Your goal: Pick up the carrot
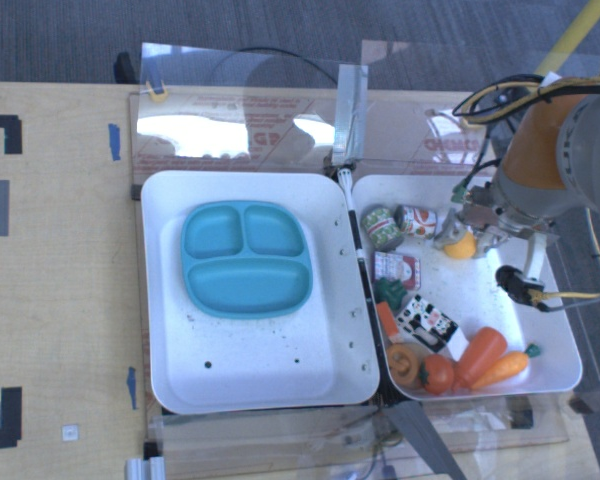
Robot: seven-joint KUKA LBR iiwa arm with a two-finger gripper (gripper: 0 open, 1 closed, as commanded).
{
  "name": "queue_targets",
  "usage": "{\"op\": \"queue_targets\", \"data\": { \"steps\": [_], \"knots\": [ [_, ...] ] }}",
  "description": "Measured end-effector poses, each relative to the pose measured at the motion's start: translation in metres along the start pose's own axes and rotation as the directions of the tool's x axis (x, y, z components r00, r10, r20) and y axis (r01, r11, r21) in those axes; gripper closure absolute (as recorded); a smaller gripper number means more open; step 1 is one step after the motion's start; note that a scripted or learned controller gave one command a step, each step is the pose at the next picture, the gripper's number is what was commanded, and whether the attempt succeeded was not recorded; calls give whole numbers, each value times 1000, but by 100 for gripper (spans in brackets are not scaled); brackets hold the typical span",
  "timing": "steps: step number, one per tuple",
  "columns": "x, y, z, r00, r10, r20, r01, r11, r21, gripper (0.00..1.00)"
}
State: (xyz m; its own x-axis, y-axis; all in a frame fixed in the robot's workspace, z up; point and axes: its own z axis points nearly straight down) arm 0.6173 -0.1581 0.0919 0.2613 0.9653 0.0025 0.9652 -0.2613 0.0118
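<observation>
Carrot [501, 370] lies by the near right corner of my right bin [565, 366], against a red-orange pepper [481, 349]. My gripper [467, 236] sits toward the bin's far edge at a yellow toy [461, 247] (my grip state I cannot tell). I am at the approach step; next I must travel nearward. 2 bins share a pale wooden bench [60, 268].

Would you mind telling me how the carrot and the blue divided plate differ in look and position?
The carrot is orange, long and tapered; the blue divided plate is wide, flat and split into three compartments. The carrot lies in the right bin, crowded among other toy foods at its near edge; the plate sits alone in the left bin. The plate is much larger. Both rest untouched by the end effector.
</observation>
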Motion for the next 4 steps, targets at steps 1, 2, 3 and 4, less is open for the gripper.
{"op": "queue_targets", "data": {
  "steps": [1, 2, 3, 4],
  "knots": [
    [23, -31, -1, 953, 302, 0, -302, 953, 0, 100],
    [69, -22, -93, 956, 294, 6, -294, 956, 11, 100],
    [58, 8, -39, 936, 351, 3, -351, 936, 1, 100],
    [29, -11, -2, 949, 316, 5, -316, 949, 8, 100]
  ]
}}
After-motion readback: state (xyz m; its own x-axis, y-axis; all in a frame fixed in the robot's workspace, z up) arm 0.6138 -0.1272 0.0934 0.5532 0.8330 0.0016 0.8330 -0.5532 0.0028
